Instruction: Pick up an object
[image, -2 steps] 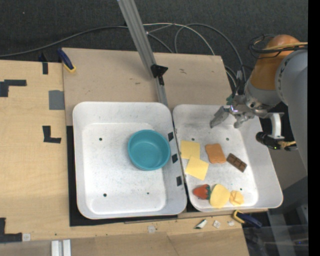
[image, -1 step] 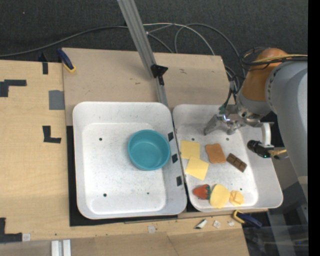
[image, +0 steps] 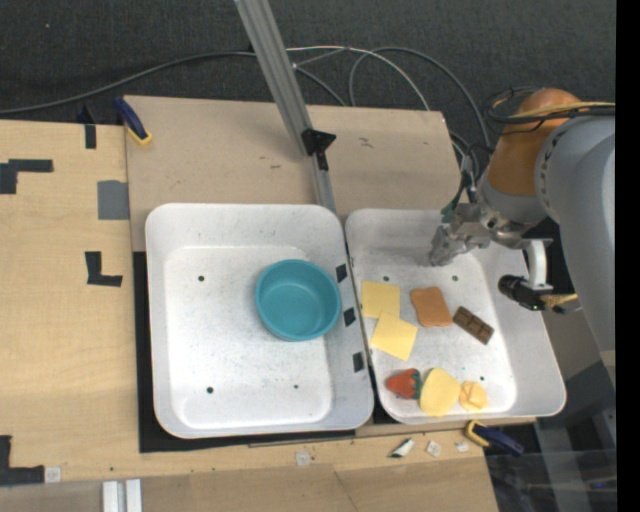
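Observation:
My gripper (image: 443, 252) hangs over the far part of the right bin (image: 400, 232), pointing down, with no object seen between its fingers. In front of it lie an orange-brown slab (image: 432, 307) and a dark brown chocolate piece (image: 473, 324). Two pale yellow squares (image: 380, 298) (image: 395, 337) sit to their left. Near the bin's front lie a red piece (image: 403, 382), a yellow rounded piece (image: 438, 392) and a small yellow bit (image: 473, 396). A teal bowl (image: 297, 299) stands in the left bin (image: 200, 350).
A slanted metal pole (image: 290, 90) rises behind the bins. Cables (image: 400, 65) run along the back of the bench. Blue clamps (image: 133, 119) (image: 492, 437) sit at the board's far-left and near-right corners. The arm's grey body (image: 590, 200) fills the right side.

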